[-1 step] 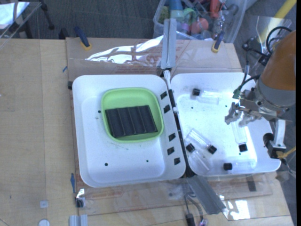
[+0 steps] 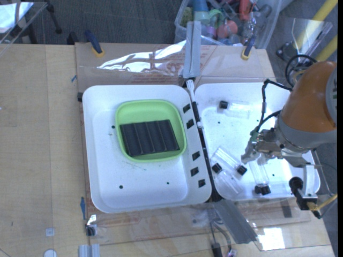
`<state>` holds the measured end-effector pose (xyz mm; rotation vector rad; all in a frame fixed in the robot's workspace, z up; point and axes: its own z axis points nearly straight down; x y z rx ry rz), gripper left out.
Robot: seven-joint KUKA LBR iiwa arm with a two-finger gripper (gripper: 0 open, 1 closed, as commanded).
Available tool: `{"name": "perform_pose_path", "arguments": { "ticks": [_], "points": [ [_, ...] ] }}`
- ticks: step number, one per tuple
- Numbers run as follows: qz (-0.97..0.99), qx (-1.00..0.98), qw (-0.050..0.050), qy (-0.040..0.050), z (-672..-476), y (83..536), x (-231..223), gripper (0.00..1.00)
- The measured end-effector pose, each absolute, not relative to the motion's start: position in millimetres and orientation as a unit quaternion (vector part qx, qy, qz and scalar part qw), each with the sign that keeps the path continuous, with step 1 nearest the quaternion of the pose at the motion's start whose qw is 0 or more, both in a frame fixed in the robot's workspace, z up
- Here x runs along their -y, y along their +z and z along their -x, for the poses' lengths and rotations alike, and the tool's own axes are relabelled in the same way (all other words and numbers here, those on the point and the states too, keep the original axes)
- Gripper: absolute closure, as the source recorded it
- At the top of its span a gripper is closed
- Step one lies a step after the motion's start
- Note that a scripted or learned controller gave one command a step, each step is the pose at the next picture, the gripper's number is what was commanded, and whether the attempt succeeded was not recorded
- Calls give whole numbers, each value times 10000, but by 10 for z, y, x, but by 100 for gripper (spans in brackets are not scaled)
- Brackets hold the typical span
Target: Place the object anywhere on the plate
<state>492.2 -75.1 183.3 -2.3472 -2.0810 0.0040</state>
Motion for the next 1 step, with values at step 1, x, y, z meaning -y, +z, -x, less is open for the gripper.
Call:
{"name": "perform_pose_path", "arguments": {
  "ticks": [1],
  "points": [
    [7484,6632,20,11,-4922,1835,756,0]
  ]
}}
